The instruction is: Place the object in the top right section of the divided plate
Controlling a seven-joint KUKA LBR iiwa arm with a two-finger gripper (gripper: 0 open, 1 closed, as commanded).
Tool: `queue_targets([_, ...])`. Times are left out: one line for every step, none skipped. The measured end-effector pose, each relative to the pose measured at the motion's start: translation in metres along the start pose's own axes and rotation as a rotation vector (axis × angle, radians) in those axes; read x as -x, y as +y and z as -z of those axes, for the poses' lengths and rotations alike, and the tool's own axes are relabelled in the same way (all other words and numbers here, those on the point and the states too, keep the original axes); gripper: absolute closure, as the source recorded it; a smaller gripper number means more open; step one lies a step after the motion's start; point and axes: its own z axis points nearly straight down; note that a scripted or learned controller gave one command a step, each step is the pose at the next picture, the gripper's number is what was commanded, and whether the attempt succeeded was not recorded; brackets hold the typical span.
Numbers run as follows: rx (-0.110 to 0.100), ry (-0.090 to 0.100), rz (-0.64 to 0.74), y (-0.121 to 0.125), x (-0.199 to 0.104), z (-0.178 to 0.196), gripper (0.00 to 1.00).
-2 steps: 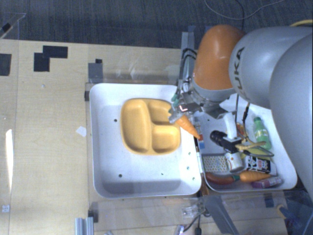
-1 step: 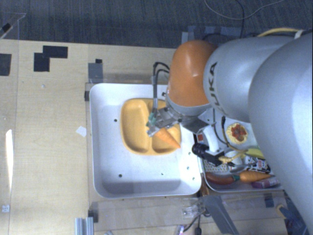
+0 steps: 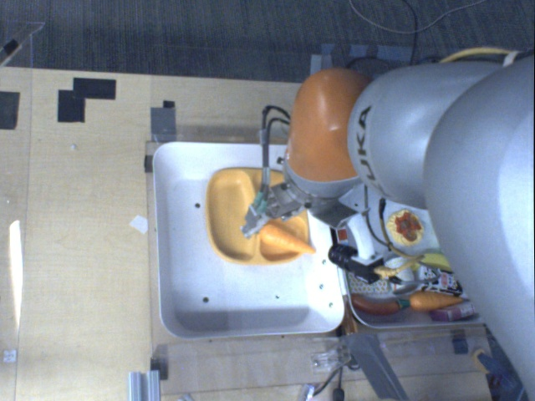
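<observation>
Here the grey arm (image 3: 435,165) with its orange band (image 3: 326,124) reaches in over the left white bin (image 3: 180,249), and its fingers (image 3: 261,215) hang low over the yellow divided plate (image 3: 224,203) that lies in that bin. The fingers are small and partly hidden under the wrist, so I cannot tell how far apart they stand, nor whether anything is caught between them. Just beside the fingertips, on the side toward the arm and a little nearer the camera, lies an orange cone-shaped object (image 3: 284,239), much like a carrot. It rests on the plate's section next to the right bin, with its point aimed at that bin's edge. Whether the fingers touch it cannot be made out. Beyond the fingers, away from the arm, the plate's larger hollow lies bare. Further along behind the arm, the right bin (image 3: 393,320) holds a small pizza-like toy (image 3: 407,225), a red sausage-like piece (image 3: 380,306) and another orange carrot-like piece (image 3: 430,301). Both bins stand on the pale worktop (image 3: 75,249).
</observation>
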Motion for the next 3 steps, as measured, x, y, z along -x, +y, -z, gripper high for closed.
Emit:
queue_targets([0.002, -0.002, -0.218, 0.010, 0.057, 0.104, 0.00])
queue_targets([0.007, -0.003, -0.212, 0.012, 0.056, 0.116, 1.00])
queue_targets([0.003, -0.003, -0.225, 0.045, 0.118, 0.182, 1.00])
